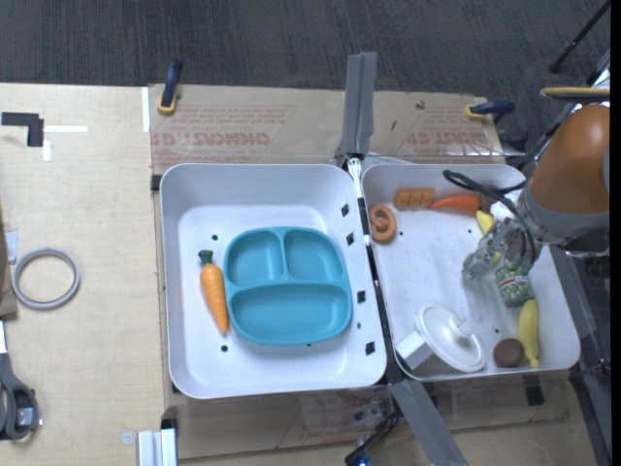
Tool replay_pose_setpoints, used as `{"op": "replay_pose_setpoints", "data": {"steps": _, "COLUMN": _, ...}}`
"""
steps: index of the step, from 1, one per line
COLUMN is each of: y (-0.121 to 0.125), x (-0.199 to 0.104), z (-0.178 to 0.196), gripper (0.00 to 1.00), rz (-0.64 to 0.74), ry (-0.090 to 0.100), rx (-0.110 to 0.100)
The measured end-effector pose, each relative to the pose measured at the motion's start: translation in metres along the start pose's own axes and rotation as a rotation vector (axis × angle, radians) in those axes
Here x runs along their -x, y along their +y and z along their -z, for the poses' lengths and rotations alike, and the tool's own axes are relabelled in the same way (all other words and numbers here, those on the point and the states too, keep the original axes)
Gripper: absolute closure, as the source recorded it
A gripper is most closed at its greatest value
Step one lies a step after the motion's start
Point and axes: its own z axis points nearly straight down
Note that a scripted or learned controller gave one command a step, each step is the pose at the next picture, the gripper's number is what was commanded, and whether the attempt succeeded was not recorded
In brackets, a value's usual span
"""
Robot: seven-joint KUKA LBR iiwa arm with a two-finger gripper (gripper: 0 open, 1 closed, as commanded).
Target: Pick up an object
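Red printed lettering runs upside down across the brown cardboard sheet (291, 124) at the upper centre of the frame, behind the bins; the letters are too blurred to be made out with certainty.

Open white floor sits mid right bin (427, 178), ringed by a banana (528, 330) at four o'clock, a white lid (452, 338) at six, and a donut (383, 223) at ten.

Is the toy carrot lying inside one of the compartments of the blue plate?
No, the carrot lies on the left bin's white floor, just beside the left edge of the blue plate.
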Motion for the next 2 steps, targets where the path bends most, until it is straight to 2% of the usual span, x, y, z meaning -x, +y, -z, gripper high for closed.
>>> {"op": "replay_pose_setpoints", "data": {"steps": 1, "y": 0.011, "x": -0.034, "z": 0.126, "gripper": 1.00, "rz": -0.320, "ry": 0.000, "rx": -0.001}}
{"op": "replay_pose_setpoints", "data": {"steps": 2, "y": 0.072, "x": -0.047, "z": 0.170, "gripper": 1.00, "rz": -0.414, "ry": 0.001, "rx": -0.002}}
